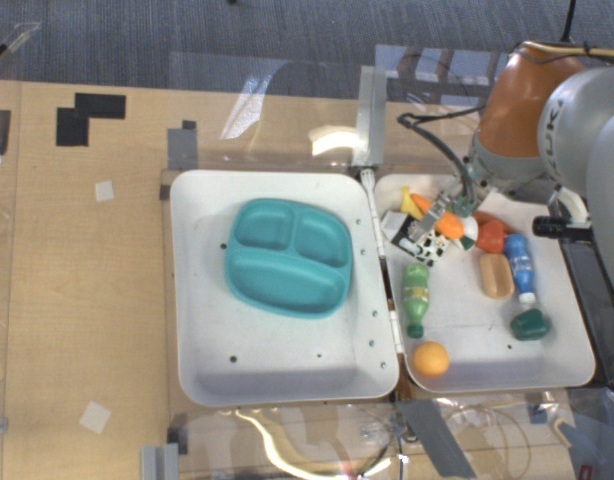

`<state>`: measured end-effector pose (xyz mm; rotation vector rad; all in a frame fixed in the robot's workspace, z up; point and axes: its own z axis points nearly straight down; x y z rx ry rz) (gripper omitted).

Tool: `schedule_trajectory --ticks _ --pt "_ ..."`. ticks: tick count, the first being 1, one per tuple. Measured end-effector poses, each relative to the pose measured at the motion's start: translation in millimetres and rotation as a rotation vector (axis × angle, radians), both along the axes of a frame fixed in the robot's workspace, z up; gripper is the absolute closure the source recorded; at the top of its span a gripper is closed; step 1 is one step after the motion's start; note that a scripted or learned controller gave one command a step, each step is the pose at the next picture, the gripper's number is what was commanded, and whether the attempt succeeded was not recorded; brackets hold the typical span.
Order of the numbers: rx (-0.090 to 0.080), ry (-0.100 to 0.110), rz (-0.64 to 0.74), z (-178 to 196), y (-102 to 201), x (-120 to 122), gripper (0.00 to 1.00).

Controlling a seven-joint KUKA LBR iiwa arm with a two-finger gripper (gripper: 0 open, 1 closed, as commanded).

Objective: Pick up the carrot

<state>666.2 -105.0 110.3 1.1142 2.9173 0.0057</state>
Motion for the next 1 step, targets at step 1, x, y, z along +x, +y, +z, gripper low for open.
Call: schedule_trajectory --ticks 1 --pt "0.000 0.006 -0.134 -0.3 8.4 4.1 0.00"
